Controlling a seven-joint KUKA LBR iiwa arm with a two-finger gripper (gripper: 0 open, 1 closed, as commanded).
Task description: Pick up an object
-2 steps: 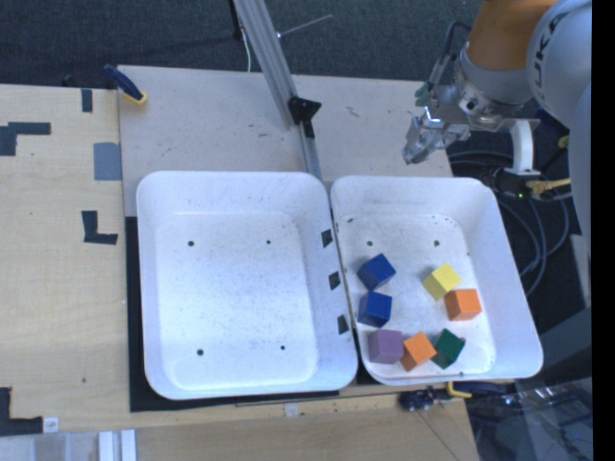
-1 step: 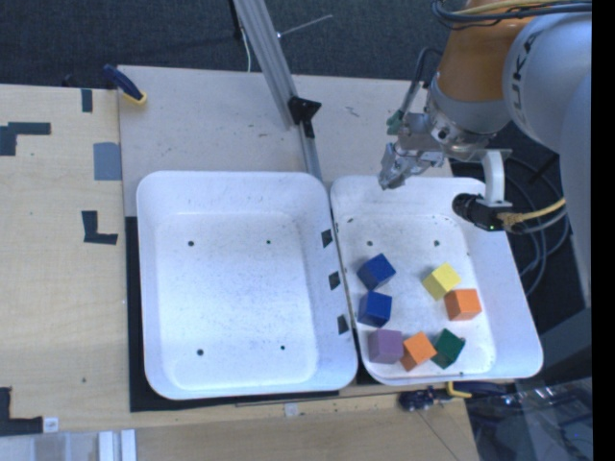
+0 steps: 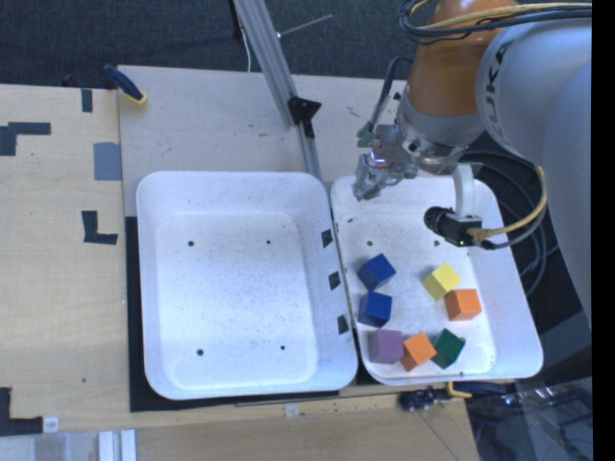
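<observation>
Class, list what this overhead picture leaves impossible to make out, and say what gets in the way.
1. Gripper in the camera view: too small and blurred to tell its state.
2. Green block: partly covered by the orange block beside it.
3. Right bin: its far rim is hidden under the arm.

The big grey arm (image 3: 538, 75) runs off the top right of the frame, so most of it is cut off. The gripper (image 3: 370, 185) is small and dark, and its fingers are too blurry to make out. The arm hides the top right corner of the right bin (image 3: 509, 344). The bench (image 3: 58, 257) is cut off at the left edge.
</observation>
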